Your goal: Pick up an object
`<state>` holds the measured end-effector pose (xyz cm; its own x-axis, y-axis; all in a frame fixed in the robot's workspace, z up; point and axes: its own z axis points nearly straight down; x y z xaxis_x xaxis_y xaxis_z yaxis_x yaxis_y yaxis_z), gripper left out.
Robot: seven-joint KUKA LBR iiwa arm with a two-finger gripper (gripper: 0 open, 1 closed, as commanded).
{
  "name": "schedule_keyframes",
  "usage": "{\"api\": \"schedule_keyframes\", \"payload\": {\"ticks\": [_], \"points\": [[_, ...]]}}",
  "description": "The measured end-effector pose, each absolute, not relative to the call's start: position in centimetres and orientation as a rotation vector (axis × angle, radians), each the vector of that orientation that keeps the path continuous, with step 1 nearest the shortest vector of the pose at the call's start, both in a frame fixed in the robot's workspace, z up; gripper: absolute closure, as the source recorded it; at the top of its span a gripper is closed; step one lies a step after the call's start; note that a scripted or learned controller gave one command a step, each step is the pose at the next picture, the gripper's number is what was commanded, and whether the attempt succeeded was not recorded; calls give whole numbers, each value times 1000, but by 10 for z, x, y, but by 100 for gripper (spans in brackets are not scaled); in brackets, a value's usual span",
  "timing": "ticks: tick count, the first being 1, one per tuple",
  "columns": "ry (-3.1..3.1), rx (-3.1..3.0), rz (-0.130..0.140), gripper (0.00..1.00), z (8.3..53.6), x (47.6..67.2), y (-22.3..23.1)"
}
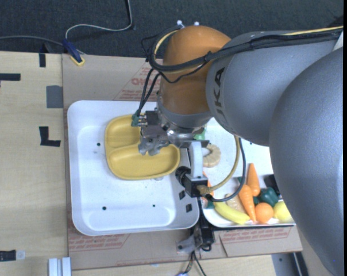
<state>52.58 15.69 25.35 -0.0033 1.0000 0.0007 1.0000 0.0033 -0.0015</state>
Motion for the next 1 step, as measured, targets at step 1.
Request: {"api": "schedule_keyframes", "payload": {"ticks": [1], "points": [[-2223,-2217,3,100,249,531,220]]}}
